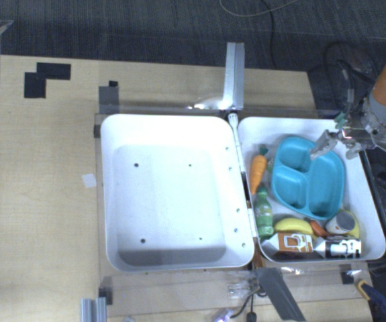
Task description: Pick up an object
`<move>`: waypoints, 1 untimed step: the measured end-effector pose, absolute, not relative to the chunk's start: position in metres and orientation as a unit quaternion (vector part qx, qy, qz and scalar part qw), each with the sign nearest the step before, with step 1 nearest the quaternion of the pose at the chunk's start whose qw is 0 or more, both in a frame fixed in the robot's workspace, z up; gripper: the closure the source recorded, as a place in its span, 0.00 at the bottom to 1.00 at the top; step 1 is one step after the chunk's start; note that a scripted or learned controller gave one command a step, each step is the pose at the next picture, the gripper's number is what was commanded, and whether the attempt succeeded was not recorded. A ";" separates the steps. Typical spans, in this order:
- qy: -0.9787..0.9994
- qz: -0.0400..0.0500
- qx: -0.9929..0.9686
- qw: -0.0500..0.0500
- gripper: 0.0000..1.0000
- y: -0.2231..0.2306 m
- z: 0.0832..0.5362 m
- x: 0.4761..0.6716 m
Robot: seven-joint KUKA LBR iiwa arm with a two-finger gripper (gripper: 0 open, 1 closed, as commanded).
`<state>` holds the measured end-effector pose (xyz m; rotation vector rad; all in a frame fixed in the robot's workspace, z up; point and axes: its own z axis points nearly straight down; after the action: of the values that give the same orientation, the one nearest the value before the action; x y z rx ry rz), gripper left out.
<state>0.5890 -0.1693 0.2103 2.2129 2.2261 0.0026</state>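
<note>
**Claw over a crowded right bin, blue tray nearest**

Claw (331, 143) hangs at the far right corner of the right bin (378, 228), its metal fingers just over the upper right rim of the blue divided tray (310, 178). Whether those fingers are spread or together I cannot tell from this slant, and nothing is seen between them.

The tray looks like thin moulded plastic: light, stiff, slick on its faces. Its raised rim or the wall between its compartments would likely give the best bite; a pinch on a flat floor would probably slip. It leans on its neighbours, so lifting one edge may tip it.

Other candidates lie packed along the bin's left and near sides. A toy carrot (258, 170) sits beside the tray's left edge, a green bottle (264, 212) just below it, a banana (293, 225) under the tray's near edge, and a dark bottle with a white label (340, 249) against the near wall. These seem small, rounded and light, apt to roll.

The left bin (172, 190) sits alongside, on a pale wooden surface (38, 180). Dark carpet with a loose cable (260, 5) lies beyond.
</note>
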 end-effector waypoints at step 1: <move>0.662 0.006 0.749 0.007 0.00 -0.116 0.101 0.551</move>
<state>0.5507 -0.1160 0.1008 2.3440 2.0705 0.0182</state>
